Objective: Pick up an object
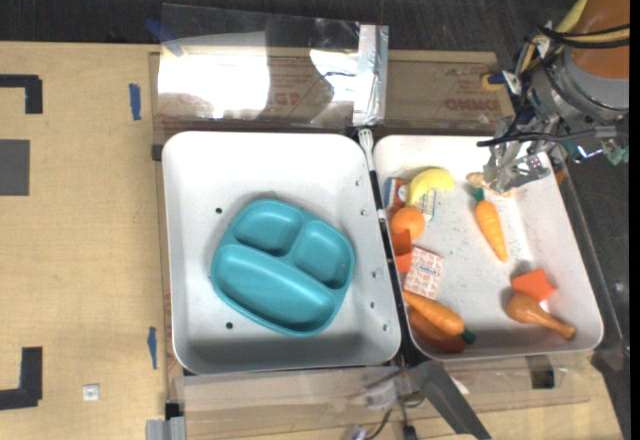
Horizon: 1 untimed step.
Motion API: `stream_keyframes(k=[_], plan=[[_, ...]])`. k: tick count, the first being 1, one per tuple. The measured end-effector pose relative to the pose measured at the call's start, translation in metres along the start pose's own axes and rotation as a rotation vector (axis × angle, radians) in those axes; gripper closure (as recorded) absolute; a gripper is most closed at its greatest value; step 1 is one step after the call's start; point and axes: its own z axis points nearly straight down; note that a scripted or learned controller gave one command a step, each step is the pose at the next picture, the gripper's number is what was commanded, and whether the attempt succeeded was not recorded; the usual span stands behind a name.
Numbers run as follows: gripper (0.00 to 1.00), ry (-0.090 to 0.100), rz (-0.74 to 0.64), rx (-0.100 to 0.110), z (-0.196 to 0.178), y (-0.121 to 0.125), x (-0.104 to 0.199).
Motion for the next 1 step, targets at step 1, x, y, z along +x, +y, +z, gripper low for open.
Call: stream_keyframes(k=[1], plan=[[1.0, 0.011, -0.117, -0.008, 0.0271, 0.0502, 0.0108]])
